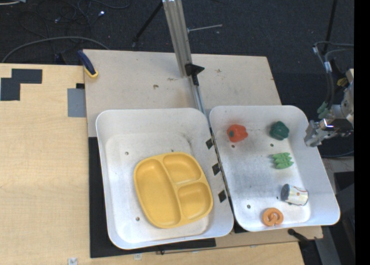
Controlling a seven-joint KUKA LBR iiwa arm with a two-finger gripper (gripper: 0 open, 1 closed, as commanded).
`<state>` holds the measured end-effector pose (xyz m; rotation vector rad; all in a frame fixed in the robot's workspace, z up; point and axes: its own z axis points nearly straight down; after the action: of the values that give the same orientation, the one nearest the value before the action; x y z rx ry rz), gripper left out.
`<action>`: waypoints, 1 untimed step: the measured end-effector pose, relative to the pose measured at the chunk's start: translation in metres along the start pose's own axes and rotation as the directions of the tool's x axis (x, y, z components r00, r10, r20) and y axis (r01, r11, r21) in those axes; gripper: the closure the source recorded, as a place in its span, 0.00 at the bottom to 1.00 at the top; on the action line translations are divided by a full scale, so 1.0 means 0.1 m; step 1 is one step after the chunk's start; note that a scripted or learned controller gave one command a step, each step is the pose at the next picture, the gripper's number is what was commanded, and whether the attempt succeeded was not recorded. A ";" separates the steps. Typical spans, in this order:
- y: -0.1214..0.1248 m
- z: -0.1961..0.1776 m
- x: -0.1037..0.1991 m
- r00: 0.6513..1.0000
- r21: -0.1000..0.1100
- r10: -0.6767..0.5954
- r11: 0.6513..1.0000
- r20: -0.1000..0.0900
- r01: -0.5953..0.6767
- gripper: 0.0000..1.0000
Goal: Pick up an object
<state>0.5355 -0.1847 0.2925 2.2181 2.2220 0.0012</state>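
Two white bins: left (110, 142) holds a yellow tray (173, 188), right (254, 212) five small objects; end effector (324, 126) state unclear.

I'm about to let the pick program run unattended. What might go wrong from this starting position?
1. The hand sits outside the right bin, past its right rim; coming in low, it may clip that rim.
2. The toys are small: the red one, dark green one and orange ring could slip or roll from a grasp.
3. The ring lies near the bin's front wall, leaving little finger room.
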 end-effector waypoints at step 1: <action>0.03 0.01 0.46 1.000 0.004 -0.002 1.000 -0.003 0.002 1.00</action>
<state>0.5388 -0.1389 0.2911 2.2191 2.2277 -0.0002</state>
